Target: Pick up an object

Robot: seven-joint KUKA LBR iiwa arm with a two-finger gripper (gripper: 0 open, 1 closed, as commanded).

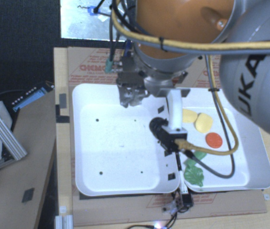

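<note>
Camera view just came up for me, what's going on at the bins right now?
The arm hangs low over the back of the left bin, its gripper near that bin's rear wall with nothing seen in it. The pieces lie in the right bin: two yellow pieces, an orange disc and a green piece. Nothing looks picked up yet.

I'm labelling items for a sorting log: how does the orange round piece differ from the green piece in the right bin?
The orange round piece is a small, flat, smooth-edged disc; the green piece is bigger, with a ragged, leaf-like outline. The orange round piece lies in the open, while a cable crosses the green piece. The orange one sits farther from the camera, the green one near the bin's front rim. Both lie in the right bin.
</note>
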